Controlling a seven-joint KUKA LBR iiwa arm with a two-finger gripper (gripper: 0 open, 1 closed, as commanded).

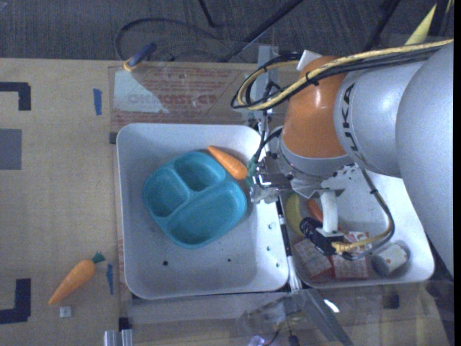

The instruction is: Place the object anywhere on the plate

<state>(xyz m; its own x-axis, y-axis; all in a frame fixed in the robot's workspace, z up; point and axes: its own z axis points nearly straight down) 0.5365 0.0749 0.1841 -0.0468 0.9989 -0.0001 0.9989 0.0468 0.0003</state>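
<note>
Two carrots: one [227,162] on the single blue plate's [194,200] two o'clock rim beside the gripper [253,181], whose grip I can't tell, another [73,280] on the worktop [50,193].

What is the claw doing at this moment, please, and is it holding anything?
Claw: beside the carrot at the plate's edge; open, closed or holding cannot be told.

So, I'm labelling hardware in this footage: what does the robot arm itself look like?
The arm is thick and rounded, with smooth light grey casing and a glossy orange band above the wrist. Dark lettering, partly readable as "UKA", runs along the grey shell beside the band. A bundle of yellow and black cables arcs over the top of it, and thinner black cables loop below the wrist. The gripper is small, metallic hardware.
</note>
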